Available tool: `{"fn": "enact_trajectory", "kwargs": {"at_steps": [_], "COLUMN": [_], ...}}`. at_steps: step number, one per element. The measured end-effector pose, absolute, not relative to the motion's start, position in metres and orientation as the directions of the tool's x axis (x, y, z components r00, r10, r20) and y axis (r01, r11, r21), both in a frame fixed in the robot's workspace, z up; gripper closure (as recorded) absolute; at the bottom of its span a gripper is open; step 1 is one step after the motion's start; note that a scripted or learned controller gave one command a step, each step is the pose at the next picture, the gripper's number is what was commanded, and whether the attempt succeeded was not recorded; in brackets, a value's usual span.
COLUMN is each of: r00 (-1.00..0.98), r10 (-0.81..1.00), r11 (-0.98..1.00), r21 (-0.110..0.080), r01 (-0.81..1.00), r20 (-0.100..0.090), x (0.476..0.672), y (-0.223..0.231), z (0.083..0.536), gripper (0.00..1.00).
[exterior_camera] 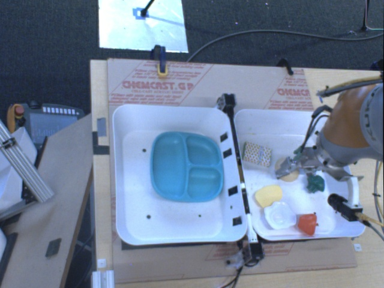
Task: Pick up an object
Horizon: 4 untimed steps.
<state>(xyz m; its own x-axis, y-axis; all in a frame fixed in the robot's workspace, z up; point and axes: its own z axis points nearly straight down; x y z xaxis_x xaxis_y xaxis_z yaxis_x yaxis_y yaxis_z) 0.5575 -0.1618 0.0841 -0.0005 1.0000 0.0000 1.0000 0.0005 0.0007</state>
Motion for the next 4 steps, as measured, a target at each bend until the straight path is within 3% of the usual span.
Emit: {"fn": "enact_trajectory", "kwargs": {"at_steps": [1,4], "r00": [0.000,-0.004], "r10": [1.000,1.000], "r11": [0.000,0.004], "r21": [0.003,0.008], "r01": [1.000,1.000], "r20": [-0.001,-0.002], "x": [0.558,0.555], "y": [-0.162,-0.165], "z": [0.096,0.251], "gripper": [1.00,1.00]}}
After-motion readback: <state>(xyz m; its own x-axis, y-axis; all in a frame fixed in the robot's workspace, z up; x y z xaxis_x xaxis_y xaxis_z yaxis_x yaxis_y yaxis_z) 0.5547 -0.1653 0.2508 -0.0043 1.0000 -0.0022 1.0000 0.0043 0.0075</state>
